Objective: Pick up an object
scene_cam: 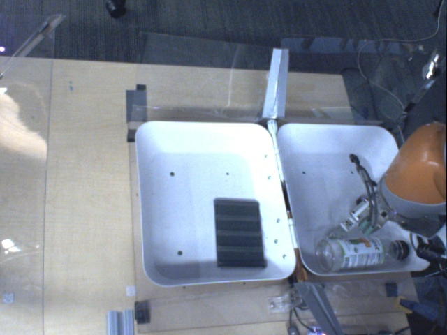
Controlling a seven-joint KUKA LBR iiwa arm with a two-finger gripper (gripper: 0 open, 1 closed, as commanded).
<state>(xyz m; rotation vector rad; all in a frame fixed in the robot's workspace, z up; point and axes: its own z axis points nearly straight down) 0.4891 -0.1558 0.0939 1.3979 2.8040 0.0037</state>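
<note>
A wooden counter (84,208) is carrying two shallow white bins side by side. The left bin (174,152) is holding a black ribbed block (239,233) lying flat. In the right bin (314,152), a clear bottle (353,252) is lying on its side against the near wall; it is probably light, smooth and inclined to roll, so gripping across its middle seems best. The pincer (363,215) is hovering just above the bottle, and I cannot tell whether it is gripping anything.

A clear plastic bottle (351,252) with a dark cap lies on its side near the right bin's (314,152) front wall.
</note>
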